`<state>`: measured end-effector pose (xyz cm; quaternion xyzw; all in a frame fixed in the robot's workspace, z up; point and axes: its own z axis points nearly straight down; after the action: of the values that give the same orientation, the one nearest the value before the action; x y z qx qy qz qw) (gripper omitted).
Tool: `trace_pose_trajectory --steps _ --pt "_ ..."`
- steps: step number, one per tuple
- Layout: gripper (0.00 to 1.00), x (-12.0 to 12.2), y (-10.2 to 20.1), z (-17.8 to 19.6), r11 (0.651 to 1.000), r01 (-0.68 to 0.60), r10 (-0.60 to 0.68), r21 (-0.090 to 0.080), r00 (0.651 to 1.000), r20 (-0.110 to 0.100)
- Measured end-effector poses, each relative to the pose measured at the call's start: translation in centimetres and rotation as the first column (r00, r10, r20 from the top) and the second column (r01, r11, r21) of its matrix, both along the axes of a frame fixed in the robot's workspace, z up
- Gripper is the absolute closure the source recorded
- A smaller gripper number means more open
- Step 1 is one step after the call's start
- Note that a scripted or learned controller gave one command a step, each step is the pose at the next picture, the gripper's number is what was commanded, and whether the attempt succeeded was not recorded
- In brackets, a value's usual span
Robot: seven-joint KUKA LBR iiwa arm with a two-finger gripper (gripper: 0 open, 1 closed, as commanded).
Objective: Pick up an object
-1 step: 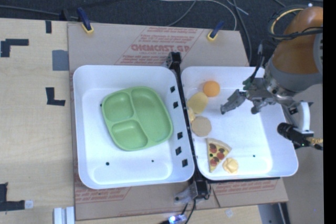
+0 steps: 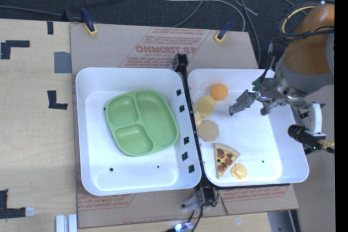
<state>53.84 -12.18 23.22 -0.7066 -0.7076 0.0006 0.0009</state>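
The end effector (image 2: 251, 105) hangs open, gripping nothing, over the right bin (image 2: 272, 141). Left of it lie an orange ball (image 2: 219, 91), yellow piece (image 2: 205, 106) and tan disc (image 2: 208, 131); pizza slice (image 2: 224, 158) lower left.

Even, soft overhead light with faint shadows, white bins (image 2: 87, 133) bright (nearly washed out), the whole frame slightly soft.

Two shallow white plastic bins (image 2: 89, 133) sit on brown cardboard printed with red lettering (image 2: 163, 46). A light green three-compartment plastic tray (image 2: 141, 122) lies in the left bin. In the right bin: a round orange ball (image 2: 219, 91), a pale yellow piece (image 2: 205, 105), a tan round disc (image 2: 208, 131), a pizza slice with red and dark spots (image 2: 224, 158), and a small yellow lump (image 2: 238, 171).
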Motion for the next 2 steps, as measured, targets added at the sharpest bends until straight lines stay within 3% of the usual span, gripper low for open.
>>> trace_pose_trajectory --steps 2 --pt "0.00 0.4 -0.6 -11.3 1.000 0.001 -0.001 -0.001 1.000 -0.003"
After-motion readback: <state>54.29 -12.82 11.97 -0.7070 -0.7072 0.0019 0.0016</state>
